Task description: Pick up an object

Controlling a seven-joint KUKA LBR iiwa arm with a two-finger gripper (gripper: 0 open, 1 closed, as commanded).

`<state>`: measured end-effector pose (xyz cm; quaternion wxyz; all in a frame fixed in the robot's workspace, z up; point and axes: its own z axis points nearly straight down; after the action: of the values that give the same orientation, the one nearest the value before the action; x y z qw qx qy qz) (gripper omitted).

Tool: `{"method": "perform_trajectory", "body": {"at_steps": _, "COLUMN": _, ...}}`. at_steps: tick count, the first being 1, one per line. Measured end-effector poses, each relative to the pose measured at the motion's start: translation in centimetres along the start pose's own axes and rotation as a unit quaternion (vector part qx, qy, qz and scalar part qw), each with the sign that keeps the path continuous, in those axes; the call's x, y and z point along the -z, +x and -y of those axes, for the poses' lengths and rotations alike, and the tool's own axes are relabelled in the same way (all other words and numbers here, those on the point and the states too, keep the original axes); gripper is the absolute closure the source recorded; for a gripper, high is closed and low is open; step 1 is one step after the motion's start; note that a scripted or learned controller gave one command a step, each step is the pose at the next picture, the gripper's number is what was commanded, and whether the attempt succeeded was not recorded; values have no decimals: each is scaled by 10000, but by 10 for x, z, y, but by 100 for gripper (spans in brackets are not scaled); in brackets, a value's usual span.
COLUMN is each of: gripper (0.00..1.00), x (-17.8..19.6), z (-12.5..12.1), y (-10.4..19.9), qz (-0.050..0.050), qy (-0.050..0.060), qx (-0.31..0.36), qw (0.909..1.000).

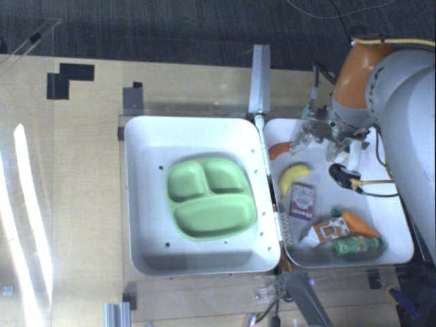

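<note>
1. Spotted the gripper [308,136] low over the far end of the right bin [390,213], reaching in from the right. Could not tell whether spread or pressed together: just a blur of grey metal against the white floor. Saw nothing pinched in it.
2. Lost most of the arm [409,114] past the right edge. Noted it covering the right bin's far-right corner and part of its right wall.
3. Found every loose object in the right bin.
4. Logged an orange piece [274,150] at the far left, just left of the gripper, close against the wall between the bins. Could not make out its shape.
5. Marked a banana [294,177] just nearer than the gripper, apart from it, curved, close to the left wall.
6. Placed a purple packet [302,201] right below the banana. Unable to say whether touching; print too small to read.
7. Counted three things at the near end: a white-and-orange carton [325,231], a carrot [360,225] just to its right, and a green item [354,247] in front of both. Too blurred to identify the green one or to judge contact.
8. Noted a green divided plate [210,197] lying flat mid-floor in the left bin [136,182], three compartments showing.
9. Saw glare streaking the bench [82,182] at far left, washing out the surface there.
</note>
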<state>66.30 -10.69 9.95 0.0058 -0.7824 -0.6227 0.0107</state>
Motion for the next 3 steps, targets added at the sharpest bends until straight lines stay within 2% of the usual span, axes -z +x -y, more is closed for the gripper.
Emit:
{"method": "perform_trajectory", "body": {"at_steps": 1, "gripper": 0, "x": -12, "z": 53, "y": 9, "qz": -58, "qy": -153, "qx": -53, "qw": 9999}}
{"method": "perform_trajectory", "body": {"at_steps": 2, "gripper": 100, "x": 1, "z": 51, "y": 11, "qz": -77, "qy": -189, "qx": -53, "qw": 9998}}
{"method": "perform_trajectory", "body": {"at_steps": 3, "gripper": 0, "x": 1, "z": 51, "y": 11, "qz": -78, "qy": -187, "qx": -51, "qw": 9998}}
